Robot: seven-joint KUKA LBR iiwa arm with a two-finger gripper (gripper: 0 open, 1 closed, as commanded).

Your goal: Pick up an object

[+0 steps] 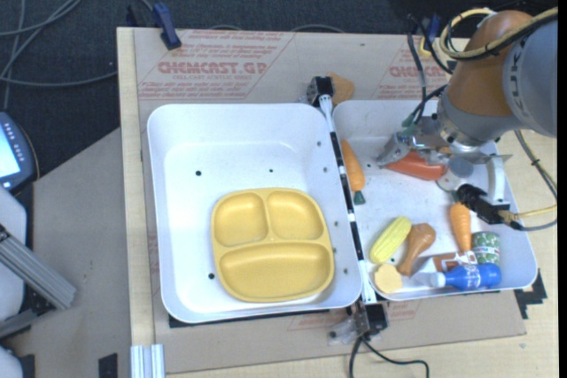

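White plastic forms both shallow bins on the bench. Left bin: holds a yellow divided plate, three compartments, lying flat near the bin's front. Right bin: holds the loose items. An orange carrot lies along the bin's left wall, close to the divider between the bins. A yellow corn cob lies tilted near the middle, with a brown sausage-shaped piece just beside it on the right. A pale round slice sits below the corn, at the front edge. A second small carrot lies further right. A blue bottle lies on its side along the front wall. A red-orange flat item lies directly under the wrist. Grey arm with orange band reaches in from the right; the gripper hangs low over the red-orange item, and whether it is released or clenched cannot be told from this angle.
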